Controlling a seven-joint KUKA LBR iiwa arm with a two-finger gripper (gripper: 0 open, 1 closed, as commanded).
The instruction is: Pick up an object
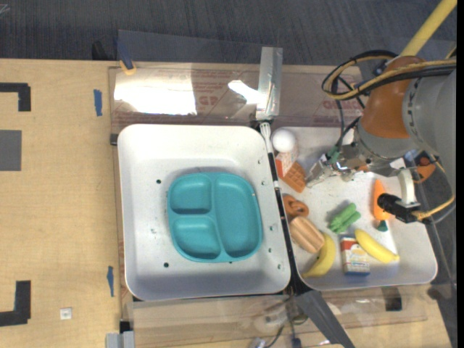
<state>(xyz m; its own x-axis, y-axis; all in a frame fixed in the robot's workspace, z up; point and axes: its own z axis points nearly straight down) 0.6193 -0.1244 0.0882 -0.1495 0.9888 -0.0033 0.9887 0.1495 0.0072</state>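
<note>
My gripper (330,167) hangs over the back middle of the right bin (424,270), open with nothing between its fingers. Just left of it lie an orange box (292,175) and a white ball (284,140). Nearer the front are a green toy (344,217), a brown pretzel (295,207), a tan bread roll (306,233), two bananas (323,258) (375,245) and a small carton (354,259). An orange carrot (378,196) lies to the right, partly under the arm's cables.
The left bin (138,194) holds a teal divided plate (215,215). A ridge where the two bins meet (279,209) runs between them. The grey arm with its orange band (388,107) and cables crosses the right bin's back right corner.
</note>
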